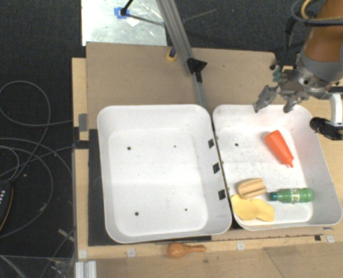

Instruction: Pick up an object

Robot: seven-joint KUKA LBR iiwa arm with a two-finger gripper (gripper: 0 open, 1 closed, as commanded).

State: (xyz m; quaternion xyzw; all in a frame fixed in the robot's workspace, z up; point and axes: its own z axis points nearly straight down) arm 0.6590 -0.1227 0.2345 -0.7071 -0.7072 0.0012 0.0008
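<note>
Hanging above the far edge of the right bin (pixel 319 155), the tool (pixel 276 102) has its two dark fingers spread apart with nothing between them. The grey arm with its orange band (pixel 328 25) comes in from the upper right. Inside the right bin lie four things: an orange cone-shaped object (pixel 279 147) tilted near the middle, well below the tool; a green bottle (pixel 293 196) lying on its side near the front; a tan block (pixel 251 187) just left of the bottle; and a yellow piece (pixel 254 209) touching the block's front side. The left bin (pixel 110 155) sits alongside, touching the right one. A small orange-brown object (pixel 184 249) rests on the bench (pixel 137 74), just in front of the left bin.
</note>
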